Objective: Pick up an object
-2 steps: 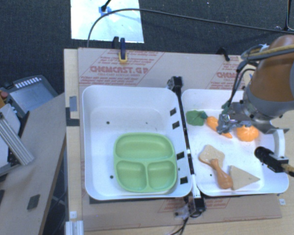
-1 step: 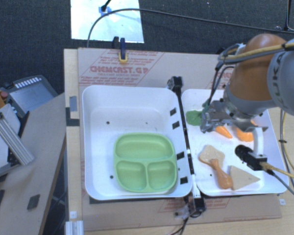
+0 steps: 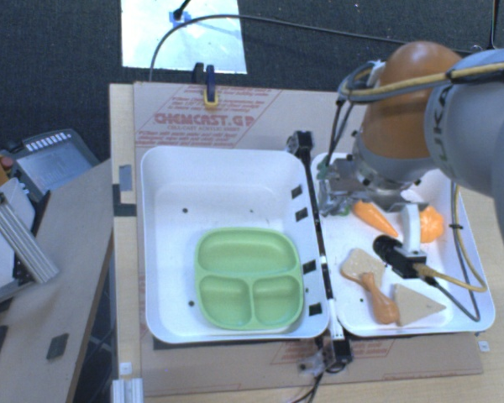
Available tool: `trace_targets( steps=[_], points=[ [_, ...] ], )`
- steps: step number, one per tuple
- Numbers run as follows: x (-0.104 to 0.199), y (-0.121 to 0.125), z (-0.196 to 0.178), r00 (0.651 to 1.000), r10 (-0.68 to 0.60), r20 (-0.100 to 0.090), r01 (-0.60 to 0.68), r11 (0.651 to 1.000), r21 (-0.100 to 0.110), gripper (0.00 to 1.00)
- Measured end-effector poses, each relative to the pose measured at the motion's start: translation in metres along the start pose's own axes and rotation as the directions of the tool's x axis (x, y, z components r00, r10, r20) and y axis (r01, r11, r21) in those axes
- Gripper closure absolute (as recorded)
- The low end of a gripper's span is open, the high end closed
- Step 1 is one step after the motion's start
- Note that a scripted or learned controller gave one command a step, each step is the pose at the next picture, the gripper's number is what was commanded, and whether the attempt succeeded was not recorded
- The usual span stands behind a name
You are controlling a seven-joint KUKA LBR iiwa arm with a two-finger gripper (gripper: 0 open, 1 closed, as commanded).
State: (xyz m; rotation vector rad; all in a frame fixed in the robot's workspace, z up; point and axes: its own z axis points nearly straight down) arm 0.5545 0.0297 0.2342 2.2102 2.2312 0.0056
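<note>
Carrot point(image 3: 375, 217) lies in the R bin point(image 3: 354, 309), far-left part, tilted w/ its tip pointing toward the front right. Gripper point(image 3: 334, 193) sits just to its left, close to the bin's L wall, near the carrot's thick end. Nothing shows between its tips, and whether it's spread or closed isn't readable from this angle, since the wrist covers much of it. The arm point(image 3: 479, 124) comes in from the right, above the bin's far half.

Around the carrot:
- Orange lump point(image 3: 433, 223), to its right, apart from it.
- Drumstick point(image 3: 371, 284), toward the front, pale end to the left and orange end to the front.
- Tan wedge point(image 3: 417, 305), front right, touching or just beside the drumstick's orange end.

Nothing lies on the carrot; its near side is clear of the other items.

L bin point(image 3: 176, 225) holds a green plate point(image 3: 248, 259) w/ 3 compartments, set toward the front right.

Count: 2 bins, 1 plate, 1 carrot, 1 lump, 1 drumstick, 1 wedge, so 4 items in the R bin.
</note>
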Motion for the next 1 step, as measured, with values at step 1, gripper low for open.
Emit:
trace_targets(
  steps=[1],
  points=[
    [0.0542,0.0093,0.0158,1.000,-0.001,0.000,0.001,1.000,0.002,1.00]
  ],
)
